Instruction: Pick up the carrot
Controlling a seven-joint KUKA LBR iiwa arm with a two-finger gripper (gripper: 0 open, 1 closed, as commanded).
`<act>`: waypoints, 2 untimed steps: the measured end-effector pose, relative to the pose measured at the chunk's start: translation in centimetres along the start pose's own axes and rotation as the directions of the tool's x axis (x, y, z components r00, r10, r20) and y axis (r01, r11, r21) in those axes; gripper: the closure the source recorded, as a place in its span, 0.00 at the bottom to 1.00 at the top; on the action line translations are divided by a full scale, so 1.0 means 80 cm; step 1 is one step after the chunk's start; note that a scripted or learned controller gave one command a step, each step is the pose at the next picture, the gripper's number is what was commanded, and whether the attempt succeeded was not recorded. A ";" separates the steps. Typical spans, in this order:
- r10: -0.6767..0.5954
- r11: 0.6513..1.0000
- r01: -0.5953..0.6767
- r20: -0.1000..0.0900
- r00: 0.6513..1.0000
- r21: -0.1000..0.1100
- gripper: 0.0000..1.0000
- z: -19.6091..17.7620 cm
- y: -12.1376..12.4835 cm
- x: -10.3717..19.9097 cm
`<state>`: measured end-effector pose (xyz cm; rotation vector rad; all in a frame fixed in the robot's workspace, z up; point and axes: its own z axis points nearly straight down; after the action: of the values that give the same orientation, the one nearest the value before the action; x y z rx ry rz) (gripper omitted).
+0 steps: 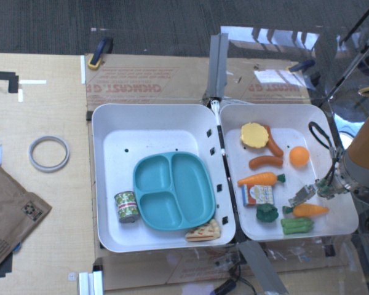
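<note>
The two-finger metal gripper (302, 195) sits low in the right white plastic bin (234, 165), near its front-right corner; the arm enters from the right edge. Finger state: cannot tell — tips are small and blurred against the bin floor.

Two orange carrot-shaped toys w/ green tops lie in this bin:
- Smaller orange carrot (310, 210) — just beside the gripper, immediately in front of and slightly right of the tips. Contact cannot be judged; nothing is visibly between the fingers.
- Longer orange carrot (258, 179) — left of the gripper, slightly behind it, apart from it.

Other items rel. to gripper:
- Green pepper-like toy (296, 225): in front, past the smaller carrot.
- Dark green broccoli toy (267, 213): front-left.
- Small red-and-white carton (257, 195): left, approx. level w/ the tips.
- Orange ball (299, 156): behind.
- Reddish sausage (265, 162) and yellow round toy (255, 135): behind-left.

Left white bin (111, 165), well left of the gripper: teal compartment plate (173, 190), small green-label can (126, 206), waffle-like piece (203, 231).
</note>
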<state>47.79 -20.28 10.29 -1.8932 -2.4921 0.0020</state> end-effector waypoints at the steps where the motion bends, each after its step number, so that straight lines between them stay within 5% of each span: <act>1: -0.371 0.929 0.371 0.003 0.929 -0.010 0.00 0.013 -0.001 -0.016; 2: -0.645 0.764 0.646 0.015 0.764 -0.011 0.00 0.011 0.002 -0.017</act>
<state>48.32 -21.55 9.37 -0.9267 -3.0082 -0.0143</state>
